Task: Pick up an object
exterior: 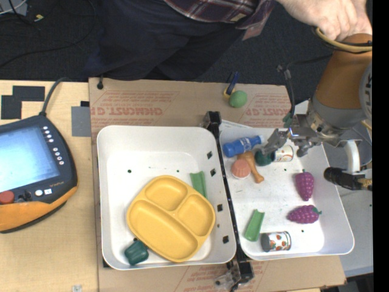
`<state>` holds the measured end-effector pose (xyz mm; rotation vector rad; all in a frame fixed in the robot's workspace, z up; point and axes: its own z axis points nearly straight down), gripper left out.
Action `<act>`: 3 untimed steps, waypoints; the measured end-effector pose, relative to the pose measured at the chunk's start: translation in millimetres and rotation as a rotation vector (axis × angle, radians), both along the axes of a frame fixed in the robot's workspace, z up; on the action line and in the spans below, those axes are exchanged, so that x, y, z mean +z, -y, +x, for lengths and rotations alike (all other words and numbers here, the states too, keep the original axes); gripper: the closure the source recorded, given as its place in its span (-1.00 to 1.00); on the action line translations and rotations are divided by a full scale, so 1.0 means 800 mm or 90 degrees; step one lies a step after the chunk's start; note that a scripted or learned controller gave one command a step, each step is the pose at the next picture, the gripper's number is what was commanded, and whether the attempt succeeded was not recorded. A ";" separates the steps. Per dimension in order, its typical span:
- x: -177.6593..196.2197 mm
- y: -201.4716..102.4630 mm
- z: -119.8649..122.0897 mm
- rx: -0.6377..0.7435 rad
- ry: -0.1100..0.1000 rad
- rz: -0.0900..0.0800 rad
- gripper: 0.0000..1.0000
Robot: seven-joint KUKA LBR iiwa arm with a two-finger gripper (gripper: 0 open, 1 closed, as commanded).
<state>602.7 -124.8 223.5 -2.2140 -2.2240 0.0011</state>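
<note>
Nearest the lens, at the bottom edge of the right bin [340, 248], lies a small can [276, 241] on its side, with a green block [254, 224] just up and left of it. Two purple grape bunches sit further right, one low [303, 214] and one higher [305, 185]. Toward the upper left of that bin, a blue bottle [241, 146] lies flat, and just below it a pink ball [242, 168] touches an orange carrot-like piece [253, 168]. The gripper [272, 149] reaches in from the right, low over the upper middle of the bin, and a dark teal object [264, 158] sits right at its fingertips; whether that object is clamped between them or merely beside them I cannot tell, since the fingers blur together at this size. It looks like a light, hard plastic toy, smooth and probably slippery, so a hold across its narrowest width should serve best. In the left bin [115, 163] a yellow divided plate [171, 216] fills the lower middle, with a green stick [198, 184] at its upper right rim and a dark green block [136, 253] at its lower left. A person's hand [331, 11] rests on the arm at the upper right, and a tablet [30, 169] sits at the far left.
</note>
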 end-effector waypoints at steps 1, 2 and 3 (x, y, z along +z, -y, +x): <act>0.003 0.007 -0.018 -0.011 -0.013 -0.002 1.00; 0.021 -0.010 -0.013 -0.001 -0.003 0.000 1.00; 0.086 -0.130 -0.069 0.002 0.000 0.000 1.00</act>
